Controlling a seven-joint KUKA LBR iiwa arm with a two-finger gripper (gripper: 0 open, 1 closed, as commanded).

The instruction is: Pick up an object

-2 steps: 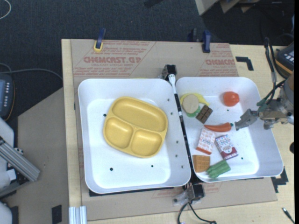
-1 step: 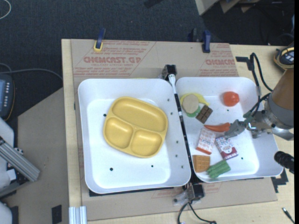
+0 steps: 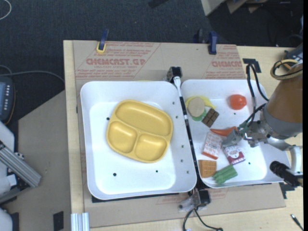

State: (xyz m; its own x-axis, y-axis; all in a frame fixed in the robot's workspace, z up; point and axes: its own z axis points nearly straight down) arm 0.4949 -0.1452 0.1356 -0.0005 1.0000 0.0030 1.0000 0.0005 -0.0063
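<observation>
You are looking down on two white bins set side by side on the bench. The left bin (image 3: 96,143) carries a yellow divided tray (image 3: 139,130), lying at a slight tilt near its middle. The right bin (image 3: 255,170) holds the clutter: a round tan-and-yellow piece (image 3: 196,106) near its upper left corner, a small dark brown block (image 3: 210,117) just beside it, an orange-red ball (image 3: 237,101) toward the upper middle, a red-and-white packet (image 3: 211,145) near the centre, a second red-and-white packet (image 3: 234,154) to its right, an orange waffle-like square (image 3: 207,168) below them, and a green piece (image 3: 224,174) just beside that square near the bin's front wall. A thin red-orange strip (image 3: 222,132) lies between the brown block and the packets. The arm (image 3: 288,109) comes in from the right, and your gripper (image 3: 239,136) sits low over the right bin, its tip close to the end of the red-orange strip and just above the second packet. You cannot tell from this angle how wide the claw stands, nor whether it has hold of anything.
</observation>
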